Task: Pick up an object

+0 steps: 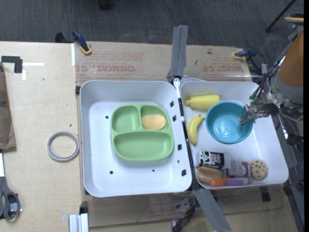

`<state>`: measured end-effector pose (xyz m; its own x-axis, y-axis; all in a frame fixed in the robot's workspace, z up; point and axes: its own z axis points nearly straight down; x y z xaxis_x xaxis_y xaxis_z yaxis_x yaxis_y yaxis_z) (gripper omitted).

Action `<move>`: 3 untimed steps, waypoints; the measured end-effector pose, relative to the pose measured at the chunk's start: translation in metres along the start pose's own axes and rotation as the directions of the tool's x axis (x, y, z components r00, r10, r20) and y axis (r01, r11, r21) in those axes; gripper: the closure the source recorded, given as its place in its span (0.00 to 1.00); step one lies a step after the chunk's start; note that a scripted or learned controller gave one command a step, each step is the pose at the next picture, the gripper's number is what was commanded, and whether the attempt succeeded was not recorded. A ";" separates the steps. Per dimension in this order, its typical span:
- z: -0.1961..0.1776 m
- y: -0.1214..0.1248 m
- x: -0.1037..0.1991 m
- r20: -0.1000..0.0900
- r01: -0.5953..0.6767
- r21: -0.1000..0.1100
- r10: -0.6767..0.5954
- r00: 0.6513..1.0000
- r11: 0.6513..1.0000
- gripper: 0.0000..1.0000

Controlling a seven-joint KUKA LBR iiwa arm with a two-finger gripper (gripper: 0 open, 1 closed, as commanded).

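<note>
Gripper (247,116) low over right rim of blue bowl (226,123) in right bin (273,144); jaws state cannot tell. Banana (194,128) touches bowl's left side. Green tray (142,133) in left bin (91,144).

We count 2 white bins (91,144), 1 green tray (142,146), 1 blue bowl (227,124), 1 banana (194,128) at its 9 o'clock, 1 mustard bottle (203,101), 1 cookie (259,169), 1 tape ring (63,146).

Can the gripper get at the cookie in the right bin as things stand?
Probably yes. The cookie lies uncovered near the right bin's front right corner, and the gripper hangs at the blue bowl's right rim. The nearby bin wall could crowd the jaws.
</note>
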<state>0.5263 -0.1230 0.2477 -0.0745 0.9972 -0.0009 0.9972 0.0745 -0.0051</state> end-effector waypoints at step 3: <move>0.052 0.069 0.019 0.001 0.029 -0.003 -0.029 1.000 1.000 1.00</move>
